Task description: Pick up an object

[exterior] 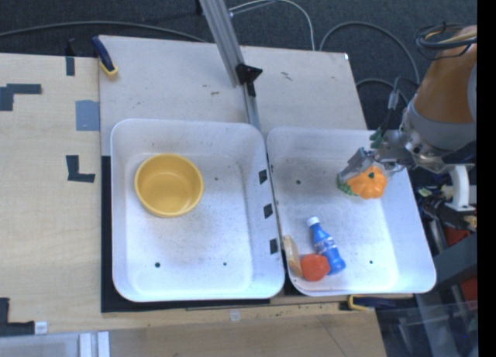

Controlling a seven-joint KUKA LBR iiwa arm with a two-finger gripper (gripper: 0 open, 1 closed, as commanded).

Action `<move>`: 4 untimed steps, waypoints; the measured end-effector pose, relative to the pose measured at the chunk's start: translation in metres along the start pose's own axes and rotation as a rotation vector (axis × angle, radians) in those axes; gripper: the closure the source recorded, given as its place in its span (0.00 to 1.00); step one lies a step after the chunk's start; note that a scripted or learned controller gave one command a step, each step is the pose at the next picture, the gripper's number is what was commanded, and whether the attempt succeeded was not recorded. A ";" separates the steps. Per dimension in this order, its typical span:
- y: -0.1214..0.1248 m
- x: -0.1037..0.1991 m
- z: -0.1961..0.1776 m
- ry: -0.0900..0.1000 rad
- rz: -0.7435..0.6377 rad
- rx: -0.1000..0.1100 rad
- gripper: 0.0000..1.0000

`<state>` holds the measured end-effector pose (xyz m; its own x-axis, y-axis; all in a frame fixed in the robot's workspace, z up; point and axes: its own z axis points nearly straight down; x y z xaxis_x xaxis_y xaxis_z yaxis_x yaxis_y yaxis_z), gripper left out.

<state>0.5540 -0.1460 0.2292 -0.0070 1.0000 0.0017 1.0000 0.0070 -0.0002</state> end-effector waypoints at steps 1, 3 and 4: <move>0.015 0.053 -0.006 0.000 -0.001 0.001 1.00; 0.051 0.152 -0.015 0.000 0.000 0.000 1.00; 0.079 0.194 -0.018 0.000 0.001 0.000 1.00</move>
<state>0.6318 0.0488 0.2471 -0.0062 1.0000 0.0013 1.0000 0.0062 0.0000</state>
